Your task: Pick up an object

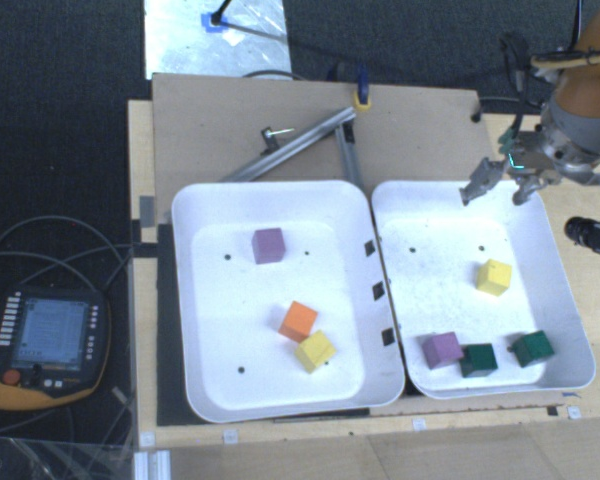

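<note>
Picking cleanly calls for dropping the jaws [499, 181], spread and holding nothing above the right bin's [420, 208] far edge, squarely over the yellow cube [494, 276] lying alone mid-bin, a matte, flat-faced block, probably foam or wood, on smooth white plastic.

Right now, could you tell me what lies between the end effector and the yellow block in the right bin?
Nothing: in the camera view, bare white bin floor runs from the end effector to the yellow block.
</note>
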Robot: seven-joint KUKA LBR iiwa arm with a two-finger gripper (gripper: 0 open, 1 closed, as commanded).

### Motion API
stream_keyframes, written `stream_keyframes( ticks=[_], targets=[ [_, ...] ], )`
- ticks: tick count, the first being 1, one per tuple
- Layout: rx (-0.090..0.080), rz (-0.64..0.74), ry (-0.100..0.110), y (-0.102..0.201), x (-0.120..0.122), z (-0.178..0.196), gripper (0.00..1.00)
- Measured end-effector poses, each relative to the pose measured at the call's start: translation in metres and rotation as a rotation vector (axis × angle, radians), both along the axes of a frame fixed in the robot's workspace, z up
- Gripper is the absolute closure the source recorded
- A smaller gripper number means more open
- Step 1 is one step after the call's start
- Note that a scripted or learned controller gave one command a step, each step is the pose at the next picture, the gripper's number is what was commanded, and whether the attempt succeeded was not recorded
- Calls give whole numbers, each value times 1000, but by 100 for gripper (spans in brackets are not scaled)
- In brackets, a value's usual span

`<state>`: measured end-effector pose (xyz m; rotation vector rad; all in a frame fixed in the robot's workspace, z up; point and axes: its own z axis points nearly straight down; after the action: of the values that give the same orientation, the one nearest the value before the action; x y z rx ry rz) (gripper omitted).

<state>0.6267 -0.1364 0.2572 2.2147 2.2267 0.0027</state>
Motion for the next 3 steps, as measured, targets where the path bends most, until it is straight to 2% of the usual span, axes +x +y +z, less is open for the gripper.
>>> stream_keyframes(
  ticks=[1,2,3],
  targets=[
    [0,0,0,0,0,0,0],
    [-1,-2,5,0,3,-62,0],
    [-1,-3,4,1,2,-104,0]
  ],
)
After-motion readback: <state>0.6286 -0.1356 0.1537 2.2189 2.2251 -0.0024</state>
